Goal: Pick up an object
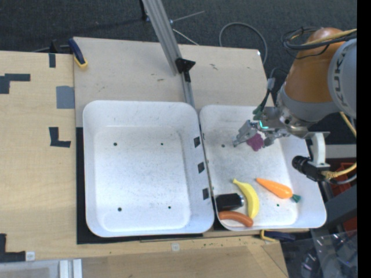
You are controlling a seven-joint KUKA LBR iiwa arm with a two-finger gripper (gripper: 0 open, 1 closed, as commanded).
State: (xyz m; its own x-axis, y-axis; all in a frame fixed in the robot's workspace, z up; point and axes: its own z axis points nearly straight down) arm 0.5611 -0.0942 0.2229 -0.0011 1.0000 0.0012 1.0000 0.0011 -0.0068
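My gripper (254, 136) hangs over the upper middle of the right bin (223, 126), reaching in from the right. A small purple object (255, 142) sits between its grey fingers (242, 137), and the gripper is shut on it. At the front of this bin lie a yellow banana (250, 197), an orange carrot (275, 187) with a green tip, a black block (228, 201) and a red-orange sausage-shaped piece (236, 218).
The left bin (93, 155) stands beside the right one, with a ridge between them. A slanted metal rail (168, 36) crosses the back of the bench. Cables and the arm's body (316, 80) crowd the right side.
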